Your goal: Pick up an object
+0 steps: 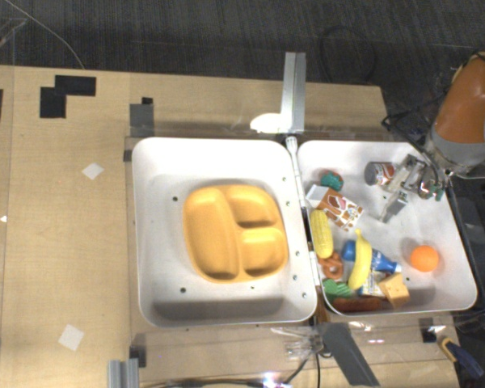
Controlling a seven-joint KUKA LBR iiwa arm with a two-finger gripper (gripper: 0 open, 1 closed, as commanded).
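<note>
My arm (467,111) comes in from the right, its orange band showing above the far right corner of the right bin (461,293). My claw (394,204) hangs low over that bin's upper middle, and whether it stands apart or together I cannot tell. Nothing shows between its tips. Just beside it to the left sits a small grey can (377,173). An orange ball (424,258) lies alone nearer the bin's right wall, well apart from my claw. The rest crowds the bin's left side: a corn cob (321,234), a banana (360,261), a red and white packet (339,210), a green-topped piece (331,180) near the top, and a tan block (396,290) toward the front. The left bin (158,297) holds a yellow divided tray (234,231) in its middle
</note>
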